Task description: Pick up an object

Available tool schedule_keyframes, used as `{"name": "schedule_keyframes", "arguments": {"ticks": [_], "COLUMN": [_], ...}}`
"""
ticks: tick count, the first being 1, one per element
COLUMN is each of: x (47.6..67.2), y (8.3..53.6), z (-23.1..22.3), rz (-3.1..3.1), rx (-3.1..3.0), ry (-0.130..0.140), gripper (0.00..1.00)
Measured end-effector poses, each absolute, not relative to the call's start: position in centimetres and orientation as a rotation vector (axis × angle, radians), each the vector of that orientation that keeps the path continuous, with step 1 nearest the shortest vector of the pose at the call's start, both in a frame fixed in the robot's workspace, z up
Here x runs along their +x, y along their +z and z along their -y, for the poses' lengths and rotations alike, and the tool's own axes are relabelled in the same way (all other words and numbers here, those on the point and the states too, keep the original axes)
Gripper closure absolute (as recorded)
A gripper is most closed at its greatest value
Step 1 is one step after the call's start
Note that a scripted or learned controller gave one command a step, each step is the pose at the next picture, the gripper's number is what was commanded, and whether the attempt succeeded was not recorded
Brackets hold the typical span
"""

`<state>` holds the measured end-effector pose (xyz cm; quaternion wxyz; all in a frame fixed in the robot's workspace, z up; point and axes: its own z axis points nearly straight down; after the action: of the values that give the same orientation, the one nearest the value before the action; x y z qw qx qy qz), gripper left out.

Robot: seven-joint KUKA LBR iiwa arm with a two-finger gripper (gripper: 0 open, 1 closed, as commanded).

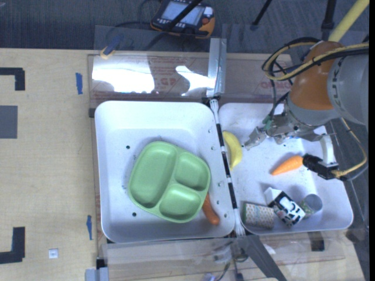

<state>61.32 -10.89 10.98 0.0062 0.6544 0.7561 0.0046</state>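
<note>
My gripper [255,139] hangs over the upper left part of the right bin [340,218], slanted down toward the left. A yellow banana [233,148] lies just left of it against the wall between the bins. An orange carrot [287,165] rests to the gripper's lower right on the bin floor. Along the front of this bin are a patterned can on its side [258,214], a black and white object [287,208] and a small grey cup [313,204]. I see nothing held in the gripper.
The left bin [117,127] holds a green divided plate [169,181], with a second orange piece [210,211] by its lower right rim. Cables [328,170] trail from the arm's wrist across the right bin's right side. A clear panel [152,75] stands behind the left bin.
</note>
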Motion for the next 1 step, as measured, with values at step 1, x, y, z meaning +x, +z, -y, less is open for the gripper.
{"name": "schedule_keyframes", "arguments": {"ticks": [1], "x": [55.47], "y": [13.03], "z": [15.88], "rz": [-2.367], "rx": [2.067], "ry": [0.0], "gripper": [0.0]}}
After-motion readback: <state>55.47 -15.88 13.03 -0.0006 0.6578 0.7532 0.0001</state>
